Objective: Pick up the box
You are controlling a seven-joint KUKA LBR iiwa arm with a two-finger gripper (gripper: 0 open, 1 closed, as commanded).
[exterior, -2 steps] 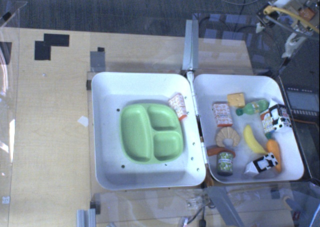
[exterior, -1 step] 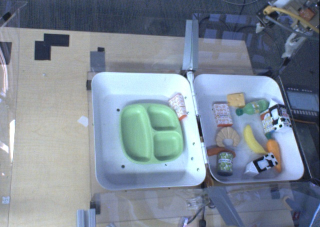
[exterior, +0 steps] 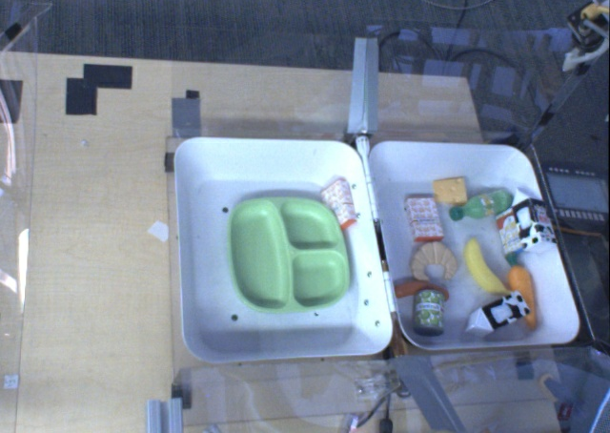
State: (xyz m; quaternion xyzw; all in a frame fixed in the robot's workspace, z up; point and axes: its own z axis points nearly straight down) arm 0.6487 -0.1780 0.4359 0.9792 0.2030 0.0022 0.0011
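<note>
Left bin [exterior: 191, 231] holds a green tray [exterior: 286, 252] and a box [exterior: 338, 202] — right bin [exterior: 562, 317] holds a banana [exterior: 483, 267], can [exterior: 430, 310], bottle [exterior: 481, 204].

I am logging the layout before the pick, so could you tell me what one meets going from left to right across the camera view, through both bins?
Green divided tray → small red-and-white packet by the left bin's right wall → jar with a green label → banana → carrot near the right bin's right wall.
</note>
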